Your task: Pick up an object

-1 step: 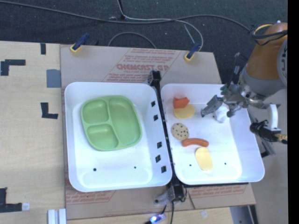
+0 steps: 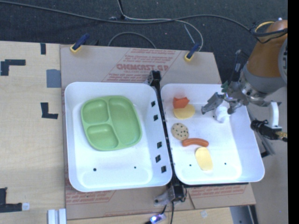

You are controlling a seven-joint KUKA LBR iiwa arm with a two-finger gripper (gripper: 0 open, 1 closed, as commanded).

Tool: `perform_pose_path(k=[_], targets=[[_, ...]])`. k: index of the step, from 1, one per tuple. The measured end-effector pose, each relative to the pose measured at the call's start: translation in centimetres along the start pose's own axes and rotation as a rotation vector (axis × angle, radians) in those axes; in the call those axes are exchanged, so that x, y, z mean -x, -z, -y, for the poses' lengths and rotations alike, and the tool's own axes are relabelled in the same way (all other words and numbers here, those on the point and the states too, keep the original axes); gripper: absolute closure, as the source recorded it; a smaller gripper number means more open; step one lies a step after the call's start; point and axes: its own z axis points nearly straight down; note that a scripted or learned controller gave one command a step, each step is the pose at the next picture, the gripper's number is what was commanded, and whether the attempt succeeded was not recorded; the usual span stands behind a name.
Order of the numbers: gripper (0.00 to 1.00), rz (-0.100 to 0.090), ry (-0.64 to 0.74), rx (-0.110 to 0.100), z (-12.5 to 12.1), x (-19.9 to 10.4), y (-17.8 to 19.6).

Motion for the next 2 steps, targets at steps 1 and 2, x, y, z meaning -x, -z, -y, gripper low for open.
perform_pose_path(k=[1, 2], targets=[[0.0, 0.001, 0.0, -0.001, 0.9, 0.4, -5.1], [0.0, 0.0, 0.0, -0.003, 1.5, 0.0, -11.3]])
